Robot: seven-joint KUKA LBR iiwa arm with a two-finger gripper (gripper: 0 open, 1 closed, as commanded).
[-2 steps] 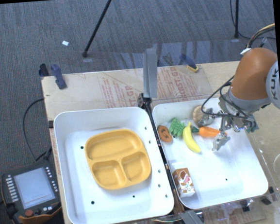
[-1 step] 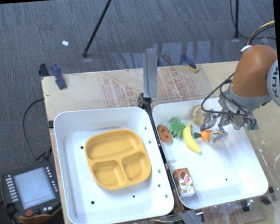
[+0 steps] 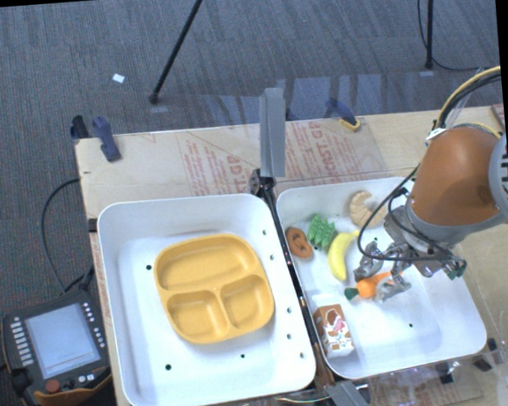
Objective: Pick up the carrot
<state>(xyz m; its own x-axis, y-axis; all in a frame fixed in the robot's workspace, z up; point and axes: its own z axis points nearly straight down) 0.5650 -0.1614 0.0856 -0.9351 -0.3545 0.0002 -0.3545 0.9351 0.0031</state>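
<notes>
The carrot is a small orange piece with a green tip. It lies in the right bin, just right of the banana. My gripper is low over the carrot's right end, touching or nearly touching it. The wrist and its orange band cover part of the carrot and the gripper from above. The carrot still appears to rest on the bin floor.
In the right bin a banana, green broccoli, a brown cookie, a tan piece and a small carton surround the carrot. The left bin bears a yellow divided tray.
</notes>
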